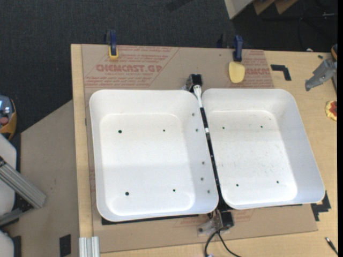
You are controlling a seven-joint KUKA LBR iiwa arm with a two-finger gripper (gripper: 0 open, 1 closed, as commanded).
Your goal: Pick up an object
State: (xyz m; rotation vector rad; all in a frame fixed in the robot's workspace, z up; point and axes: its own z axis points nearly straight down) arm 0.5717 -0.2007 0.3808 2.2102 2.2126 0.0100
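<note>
Two shallow white bins lie side by side on the brown board, the left bin (96,143) and the right bin (305,143). A small yellow object (236,72) rests on the board just beyond the right bin's far edge. A small red and yellow object (331,109) lies at the right edge, partly cut off. The grey gripper (320,77) pokes in at the upper right, over the board and outside the right bin. It is well apart from both small objects, and I see nothing in it.
Blue clamps (111,39) (237,44) pin the board's far edge. A black cable (206,138) runs along the seam between the bins to a connector (222,221) at the front. Metal framing (21,183) stands at the left.
</note>
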